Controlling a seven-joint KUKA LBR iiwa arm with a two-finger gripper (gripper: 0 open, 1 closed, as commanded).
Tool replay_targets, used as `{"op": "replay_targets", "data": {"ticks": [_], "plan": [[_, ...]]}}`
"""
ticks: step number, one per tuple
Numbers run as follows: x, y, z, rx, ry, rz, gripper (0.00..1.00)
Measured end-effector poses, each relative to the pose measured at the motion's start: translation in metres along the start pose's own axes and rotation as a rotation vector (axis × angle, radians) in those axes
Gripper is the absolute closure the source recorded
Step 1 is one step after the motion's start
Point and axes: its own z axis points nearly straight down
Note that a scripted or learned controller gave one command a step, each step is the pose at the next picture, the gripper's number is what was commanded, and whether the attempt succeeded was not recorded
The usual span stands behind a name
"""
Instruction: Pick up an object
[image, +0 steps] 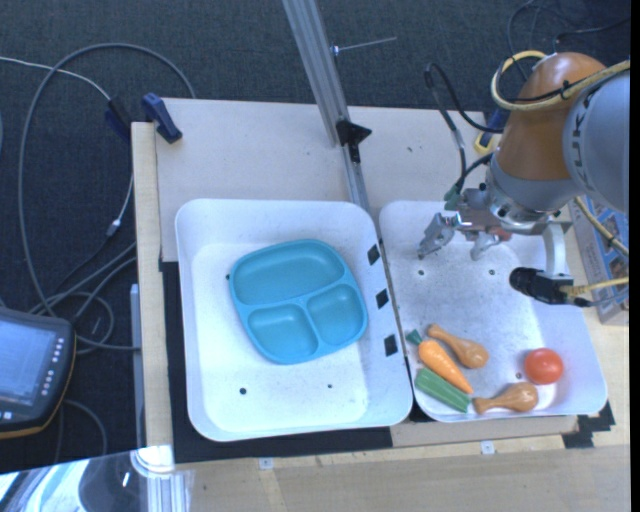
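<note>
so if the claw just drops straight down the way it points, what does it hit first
Most likely the bare floor of the right bin; the claw hangs over its far end, apart from the toy food near the front edge. Depth is uncertain.

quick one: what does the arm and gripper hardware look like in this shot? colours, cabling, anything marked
The arm has rounded grey casing with a glossy orange band above the wrist. A yellow cable loops by the band, and dark cables run down its left side. The gripper is bare grey metal with two thin fingers. No markings legible.
</note>
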Motion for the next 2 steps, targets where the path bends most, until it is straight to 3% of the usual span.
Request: {"op": "replay_targets", "data": {"ticks": [1,2], "plan": [[0.002,-0.002,0.043,-0.001,0.0,0.0,0.0],[0.002,0.0,0.028,-0.01,0.001,0.0,1.0]]}}
